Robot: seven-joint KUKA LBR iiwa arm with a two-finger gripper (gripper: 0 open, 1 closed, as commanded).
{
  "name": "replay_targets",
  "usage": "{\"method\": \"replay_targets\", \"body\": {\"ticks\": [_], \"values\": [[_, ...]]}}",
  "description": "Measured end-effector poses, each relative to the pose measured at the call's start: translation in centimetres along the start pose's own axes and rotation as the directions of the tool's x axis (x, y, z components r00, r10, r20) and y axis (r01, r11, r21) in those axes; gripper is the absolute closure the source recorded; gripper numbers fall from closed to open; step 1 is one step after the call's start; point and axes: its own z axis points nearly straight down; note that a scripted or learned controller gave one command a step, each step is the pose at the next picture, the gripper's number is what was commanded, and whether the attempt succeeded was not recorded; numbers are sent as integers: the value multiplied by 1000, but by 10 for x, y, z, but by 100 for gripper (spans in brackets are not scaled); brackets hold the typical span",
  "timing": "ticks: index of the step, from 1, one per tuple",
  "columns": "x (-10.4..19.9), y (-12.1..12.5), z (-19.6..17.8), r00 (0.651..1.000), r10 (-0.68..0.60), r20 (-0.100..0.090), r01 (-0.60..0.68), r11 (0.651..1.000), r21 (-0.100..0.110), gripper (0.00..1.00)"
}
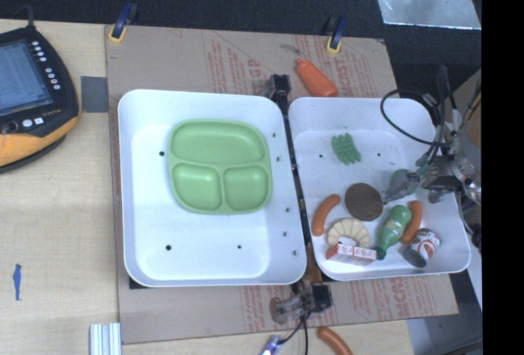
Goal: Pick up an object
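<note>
A: Gripper [407, 184]?
B: Low over right bin [372, 112], near its right wall. Fingers apart, nothing between them.
A: Nearest object?
B: Green bottle [393, 229] just below the fingertips, apart. Brown disc [363, 201] beside it on the left, orange sausage [413, 220] on the right.
A: Farther out?
B: Green divided plate [219, 165] in left bin [139, 181].

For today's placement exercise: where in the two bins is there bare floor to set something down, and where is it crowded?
Left bin: bare floor rings the green tray, widest below it and along its left side. Right bin: a bare patch at the top left, between the rim and the green toy. Its lower half is crowded, from the sausage and brown disc to the bottle.
</note>
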Motion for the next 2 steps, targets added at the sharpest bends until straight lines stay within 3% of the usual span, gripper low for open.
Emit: {"method": "replay_targets", "body": {"ticks": [1,2], "values": [[-49,88,116,1000,-3,1,3,1000,3,0],[-51,90,104,1000,-6,3,6,1000,0,100]]}}
